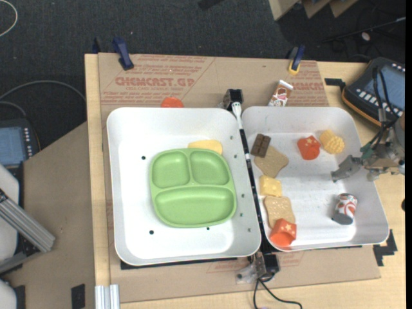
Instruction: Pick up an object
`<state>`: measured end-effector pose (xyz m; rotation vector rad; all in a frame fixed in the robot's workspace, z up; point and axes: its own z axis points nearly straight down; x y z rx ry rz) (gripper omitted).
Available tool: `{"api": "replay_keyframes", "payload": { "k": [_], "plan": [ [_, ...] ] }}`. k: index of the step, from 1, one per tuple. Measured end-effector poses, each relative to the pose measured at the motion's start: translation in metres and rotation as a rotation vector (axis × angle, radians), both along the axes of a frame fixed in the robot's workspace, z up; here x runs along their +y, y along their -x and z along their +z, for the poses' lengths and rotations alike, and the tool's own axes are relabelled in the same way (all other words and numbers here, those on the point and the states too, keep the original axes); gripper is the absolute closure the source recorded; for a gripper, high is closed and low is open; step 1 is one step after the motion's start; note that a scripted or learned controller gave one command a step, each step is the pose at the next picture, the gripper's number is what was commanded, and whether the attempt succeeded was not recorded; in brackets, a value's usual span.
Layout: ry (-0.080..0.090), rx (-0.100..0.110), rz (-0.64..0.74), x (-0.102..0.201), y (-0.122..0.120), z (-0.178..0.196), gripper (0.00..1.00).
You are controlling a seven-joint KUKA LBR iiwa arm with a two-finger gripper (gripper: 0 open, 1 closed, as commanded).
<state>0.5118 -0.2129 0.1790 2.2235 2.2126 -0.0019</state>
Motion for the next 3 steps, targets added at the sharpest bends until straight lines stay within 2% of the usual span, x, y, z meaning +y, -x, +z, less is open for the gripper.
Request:
{"api": "replay_keyframes", "payload": {
  "k": [1, 2, 3],
  "plan": [
    [-0.009, 0.006, 0.006, -0.003, 0.015, -0.097, 0.00],
    [0.000, -0.012, 0.013, 0.008, -0.136, -0.092, 0.00],
    [-0.001, -0.003, 0.007, 0.006, -0.130, -0.083, 1.00]
  ]
}}
